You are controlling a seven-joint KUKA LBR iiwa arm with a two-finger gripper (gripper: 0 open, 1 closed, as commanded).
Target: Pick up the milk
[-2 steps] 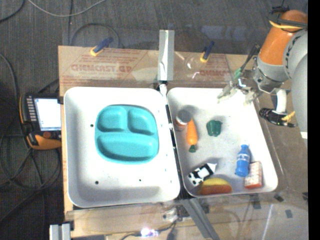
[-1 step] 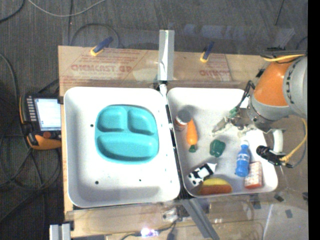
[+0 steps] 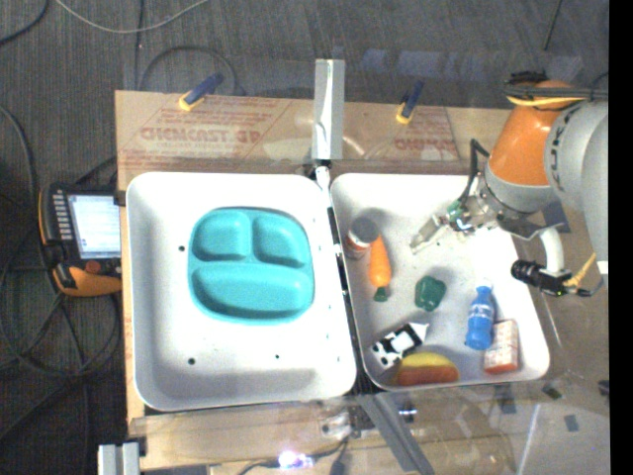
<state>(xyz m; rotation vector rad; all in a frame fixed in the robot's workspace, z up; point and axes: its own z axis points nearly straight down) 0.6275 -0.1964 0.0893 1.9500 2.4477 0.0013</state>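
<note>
Landmark: shallow white right-hand bin (image 3: 348,265). Black-and-white cow-patterned milk carton (image 3: 400,342) lying on its side near the bin's front edge, touching a yellow-and-red sandwich-shaped toy (image 3: 427,368). Orange carrot-shaped toy (image 3: 380,266) toward the bin's left wall; dark green block (image 3: 429,292) at its middle; blue plastic bottle (image 3: 480,317) toward its right. Two-finger gripper (image 3: 427,236) above the bin's rear half, well apart from the carton, fingers parted, nothing between them.
</note>
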